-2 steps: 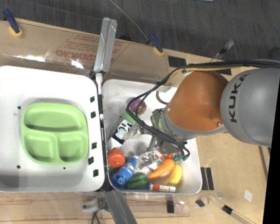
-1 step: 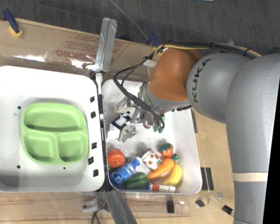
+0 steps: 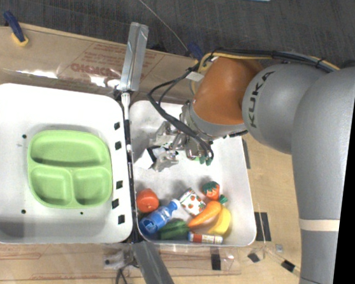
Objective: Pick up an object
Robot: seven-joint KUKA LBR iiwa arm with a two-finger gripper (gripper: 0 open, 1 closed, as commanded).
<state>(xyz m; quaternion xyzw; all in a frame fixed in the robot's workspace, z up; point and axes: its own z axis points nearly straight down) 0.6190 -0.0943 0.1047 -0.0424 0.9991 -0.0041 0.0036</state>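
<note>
My gripper hangs low over the upper left part of the right bin, under the arm's orange band. Nothing shows in its grasp. The toys lie in a heap along the bin's near edge, below the gripper: a red tomato, a blue bottle, a white and red cube, a small orange fruit with a green top, an orange carrot, a yellow banana, a green vegetable and a thin tube. The tomato is the closest, a short way below the gripper.
The left bin holds a green divided tray. A metal divider with black clips separates the two bins. Cables loop from the wrist over the right bin's far edge.
</note>
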